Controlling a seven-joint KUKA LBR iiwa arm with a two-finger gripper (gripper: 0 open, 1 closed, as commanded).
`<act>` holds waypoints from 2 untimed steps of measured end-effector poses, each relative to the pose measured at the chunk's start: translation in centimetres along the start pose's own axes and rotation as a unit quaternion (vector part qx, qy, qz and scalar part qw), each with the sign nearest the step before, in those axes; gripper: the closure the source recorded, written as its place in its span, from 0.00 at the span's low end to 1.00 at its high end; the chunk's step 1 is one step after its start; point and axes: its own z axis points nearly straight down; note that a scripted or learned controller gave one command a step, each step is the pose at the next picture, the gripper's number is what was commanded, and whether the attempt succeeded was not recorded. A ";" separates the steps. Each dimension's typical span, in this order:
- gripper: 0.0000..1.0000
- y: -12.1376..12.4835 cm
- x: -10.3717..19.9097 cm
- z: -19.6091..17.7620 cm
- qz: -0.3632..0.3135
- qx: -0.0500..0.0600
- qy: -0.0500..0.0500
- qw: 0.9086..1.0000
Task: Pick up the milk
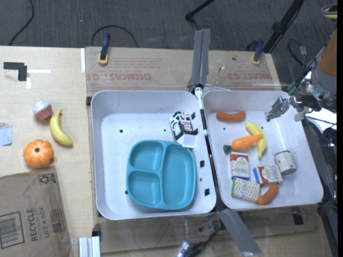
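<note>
I note the milk (183, 127) at the left bin's right wall, well left of my end effector (278, 109), whose opening I cannot tell.

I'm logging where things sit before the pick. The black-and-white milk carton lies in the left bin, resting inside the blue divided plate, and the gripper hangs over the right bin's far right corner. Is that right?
Not quite. The camera view shows the milk carton in the left bin, but on the bin floor just beyond the blue divided plate, not inside it. The gripper does hang over the right bin's far right corner.
</note>
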 end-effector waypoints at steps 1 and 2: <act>0.00 -3.7 10.6 0.8 0.051 0.000 0.000 0.999; 0.00 -2.7 22.4 0.3 -0.002 0.000 0.000 1.000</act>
